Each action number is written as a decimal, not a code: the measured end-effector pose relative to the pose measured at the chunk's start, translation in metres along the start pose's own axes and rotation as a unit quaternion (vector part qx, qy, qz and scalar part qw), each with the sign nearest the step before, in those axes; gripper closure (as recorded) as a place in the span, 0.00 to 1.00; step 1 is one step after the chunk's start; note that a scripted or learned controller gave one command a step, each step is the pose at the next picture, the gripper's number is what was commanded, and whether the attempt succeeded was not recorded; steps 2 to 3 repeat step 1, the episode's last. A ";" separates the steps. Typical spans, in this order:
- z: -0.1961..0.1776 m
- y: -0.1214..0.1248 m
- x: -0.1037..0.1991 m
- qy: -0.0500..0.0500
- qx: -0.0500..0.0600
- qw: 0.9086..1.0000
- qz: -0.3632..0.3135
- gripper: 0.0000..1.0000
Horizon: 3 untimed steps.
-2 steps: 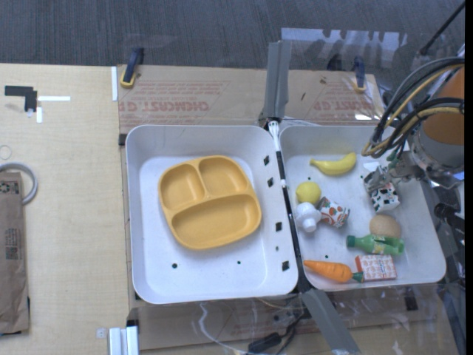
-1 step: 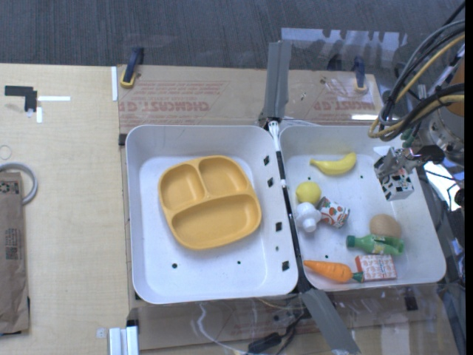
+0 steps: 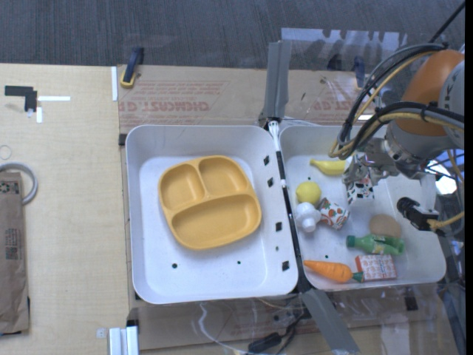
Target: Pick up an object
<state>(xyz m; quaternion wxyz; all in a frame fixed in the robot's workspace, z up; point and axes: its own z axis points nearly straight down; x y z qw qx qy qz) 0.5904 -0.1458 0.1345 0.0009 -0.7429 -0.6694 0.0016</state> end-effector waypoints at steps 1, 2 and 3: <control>-0.099 -0.006 0.040 -0.001 -0.001 0.999 -0.034 1.00; -0.099 -0.006 0.040 -0.001 -0.001 0.999 -0.034 1.00; -0.099 -0.006 0.040 -0.001 -0.001 0.999 -0.034 1.00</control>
